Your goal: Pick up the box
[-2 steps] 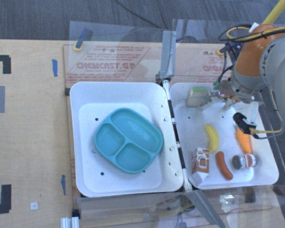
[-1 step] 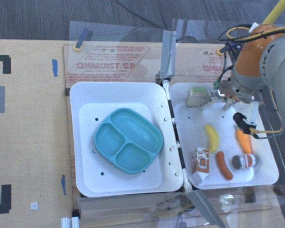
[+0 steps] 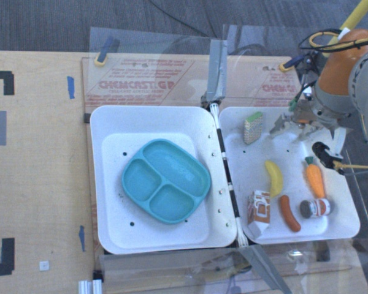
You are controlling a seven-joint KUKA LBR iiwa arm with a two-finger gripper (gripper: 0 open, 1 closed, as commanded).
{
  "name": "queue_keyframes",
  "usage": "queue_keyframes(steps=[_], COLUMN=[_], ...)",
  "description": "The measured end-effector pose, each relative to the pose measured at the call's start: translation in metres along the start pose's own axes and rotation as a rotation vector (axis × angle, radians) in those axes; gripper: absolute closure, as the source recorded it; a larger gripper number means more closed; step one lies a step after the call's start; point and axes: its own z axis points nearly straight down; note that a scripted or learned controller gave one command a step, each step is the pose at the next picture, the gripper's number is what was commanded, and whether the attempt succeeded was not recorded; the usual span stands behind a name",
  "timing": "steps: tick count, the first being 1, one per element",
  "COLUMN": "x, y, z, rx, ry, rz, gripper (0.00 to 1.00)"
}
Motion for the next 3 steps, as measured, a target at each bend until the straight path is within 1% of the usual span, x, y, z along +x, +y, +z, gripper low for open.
queue_keyframes(steps=[1, 2, 3], x=[0.072, 0.095, 0.027], y=[-0.005, -0.007, -0.095], z=[0.000, 0.000, -0.001], rx=[-0.003, -0.003, -0.006], ry=[-0.008, -0.010, -0.012], rz=[-0.027, -0.025, -0.064], gripper=[0.00, 0.00, 0.00])
